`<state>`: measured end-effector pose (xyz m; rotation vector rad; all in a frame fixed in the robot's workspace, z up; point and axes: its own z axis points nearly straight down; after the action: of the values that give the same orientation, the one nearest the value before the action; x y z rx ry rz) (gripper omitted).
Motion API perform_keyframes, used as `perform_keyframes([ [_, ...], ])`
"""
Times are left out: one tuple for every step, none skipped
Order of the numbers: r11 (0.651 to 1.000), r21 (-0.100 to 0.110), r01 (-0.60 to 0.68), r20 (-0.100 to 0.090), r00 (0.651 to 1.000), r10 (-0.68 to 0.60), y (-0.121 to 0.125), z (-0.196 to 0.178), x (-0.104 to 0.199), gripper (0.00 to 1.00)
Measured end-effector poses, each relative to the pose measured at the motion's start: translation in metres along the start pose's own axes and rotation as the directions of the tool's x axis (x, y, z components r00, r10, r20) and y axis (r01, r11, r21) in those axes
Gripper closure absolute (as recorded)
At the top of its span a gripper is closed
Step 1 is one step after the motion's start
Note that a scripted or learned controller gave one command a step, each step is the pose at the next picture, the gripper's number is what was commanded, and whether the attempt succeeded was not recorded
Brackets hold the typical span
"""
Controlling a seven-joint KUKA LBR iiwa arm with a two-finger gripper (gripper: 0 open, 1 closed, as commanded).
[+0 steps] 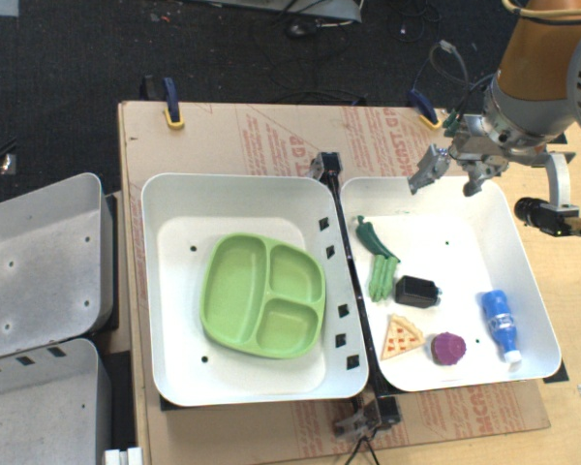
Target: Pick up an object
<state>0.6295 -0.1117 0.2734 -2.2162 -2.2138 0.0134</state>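
Note:
My gripper (452, 175) hangs above the far edge of the right bin (465, 223), fingers spread open with nothing between them. Below it in that bin lie a green bean-like vegetable (379, 257), a small black block (416, 291), a toy pizza slice (400, 338), a purple ball-like piece (448, 348) and a blue bottle (500, 324). All of these sit nearer the front of the bin, apart from the gripper.
The left bin (174, 211) holds a green divided plate (264, 296). A black divider with clips (344, 250) runs between the bins. Spare white bins (39, 260) lie off the bench at left. Clamps (173, 105) hold the board's far edge.

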Motion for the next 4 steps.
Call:
perform_keyframes([
  [1.0, -0.012, 0.002, 0.001, 1.0, -0.002, 0.002, -0.008, 0.0, 0.0],
  [1.0, -0.008, 0.004, 0.0, 1.0, -0.004, 0.006, 0.045, 0.01, 0.0],
  [1.0, -0.009, 0.001, 0.001, 1.0, -0.001, 0.004, 0.088, 0.01, 0.0],
  [1.0, -0.007, 0.001, 0.0, 1.0, -0.001, -0.005, 0.145, 0.015, 0.0],
])
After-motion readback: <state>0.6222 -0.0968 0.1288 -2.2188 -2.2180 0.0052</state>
